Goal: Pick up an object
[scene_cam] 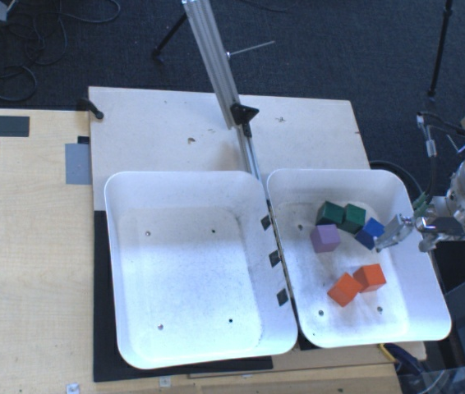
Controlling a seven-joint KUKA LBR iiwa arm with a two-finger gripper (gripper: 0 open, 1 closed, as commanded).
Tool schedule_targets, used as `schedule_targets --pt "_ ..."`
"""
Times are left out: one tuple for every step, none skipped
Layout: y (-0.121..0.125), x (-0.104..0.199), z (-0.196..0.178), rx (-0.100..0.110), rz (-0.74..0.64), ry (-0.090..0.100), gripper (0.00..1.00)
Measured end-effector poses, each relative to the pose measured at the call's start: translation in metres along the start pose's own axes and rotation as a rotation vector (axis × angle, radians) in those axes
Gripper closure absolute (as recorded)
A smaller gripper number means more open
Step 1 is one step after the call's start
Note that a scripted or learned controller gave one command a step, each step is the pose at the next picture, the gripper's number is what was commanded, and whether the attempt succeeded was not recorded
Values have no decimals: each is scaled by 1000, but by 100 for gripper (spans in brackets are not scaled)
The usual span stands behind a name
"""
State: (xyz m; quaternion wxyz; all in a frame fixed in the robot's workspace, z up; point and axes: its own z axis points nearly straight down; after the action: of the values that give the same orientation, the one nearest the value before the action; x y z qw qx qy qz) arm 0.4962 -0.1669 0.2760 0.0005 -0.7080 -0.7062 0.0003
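Two shallow white bins sit side by side on the worktop (pixel 167 130), and all the loose objects lie in the right bin (pixel 417 322). Near its back wall, two green blocks stand touching each other, a darker one (pixel 329 213) to the left and a brighter one (pixel 354 216) to the right. A purple block (pixel 324 237) lies just in front of the darker green one, and a blue block (pixel 369 233) sits just beside the brighter green one, toward the bin's right side. Farther forward, two orange blocks rest together, one (pixel 370 277) nearer the right wall and one (pixel 343 289) a little lower and to its left, touching or nearly so. The end effector (pixel 395 231) reaches in over the right rim, its grey tip just beside the blue block; whether its fingers are parted or closed I cannot tell, and nothing can be seen held between them. The green pair crowds the blue block from the left and back, and the purple block is near on the far side. The left bin (pixel 126 302) lies across the divider, where small black clips (pixel 273 258) join the two rims. A slanted aluminium bar (pixel 216 60) rises behind the bins, over dark carpet with cables (pixel 19 31).
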Motion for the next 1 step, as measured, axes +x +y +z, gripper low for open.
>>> schedule_targets --pt "50 29 137 8 -5 3 0"
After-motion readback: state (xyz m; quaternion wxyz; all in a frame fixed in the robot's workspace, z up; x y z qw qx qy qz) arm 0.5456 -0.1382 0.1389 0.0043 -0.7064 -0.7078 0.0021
